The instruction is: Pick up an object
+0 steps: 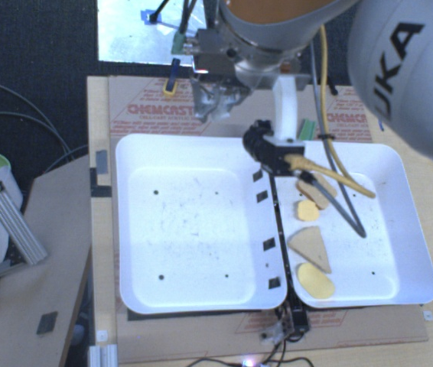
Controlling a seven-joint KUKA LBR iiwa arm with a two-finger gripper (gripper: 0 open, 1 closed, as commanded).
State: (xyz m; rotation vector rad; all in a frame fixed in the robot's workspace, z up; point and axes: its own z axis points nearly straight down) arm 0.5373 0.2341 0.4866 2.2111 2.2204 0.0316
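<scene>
Approach step: we are holding the tool (218, 102) above the bins' far edge; its state, cannot tell. Below-right of it are lying a wedge (311, 248) and discs (315, 281). Next: lowering onto one.

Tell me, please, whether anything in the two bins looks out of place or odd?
Nothing looks spilled or broken. The few pieces all crowd the right bin's left edge, against the divider.

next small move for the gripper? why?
Probably shift toward the right bin and descend. The gripper sits above the bench beyond the bins' far rim, nothing between it, while the objects, a yellow disc, a tan wedge and a small yellow piece, lie along that bin's left side.
</scene>
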